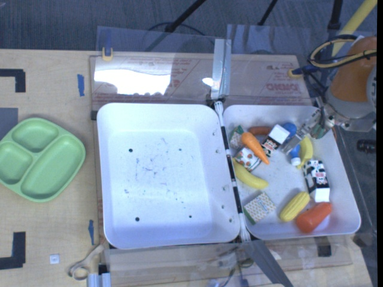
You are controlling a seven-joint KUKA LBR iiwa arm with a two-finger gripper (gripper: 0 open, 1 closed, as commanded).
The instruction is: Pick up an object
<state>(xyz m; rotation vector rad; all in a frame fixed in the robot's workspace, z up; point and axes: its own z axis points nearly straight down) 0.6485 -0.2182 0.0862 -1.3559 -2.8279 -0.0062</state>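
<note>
toys [281, 172] lie scattered in the right bin [350, 202], gripper [312, 129] low at its far right corner.
i cannot tell how it is set; a yellow banana [307, 148] and a blue piece [288, 128] lie just beside it.

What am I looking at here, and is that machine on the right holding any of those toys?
This is one camera fixed above a bench, looking down at a slant. The grey and orange thing is a robot arm reaching in from the right. Its hand hangs over the right white bin, which holds toy food: a carrot, a banana, corn and more. I cannot tell that it holds anything. Beside it sits the left bin, and a green divided plate lies further left.
</note>
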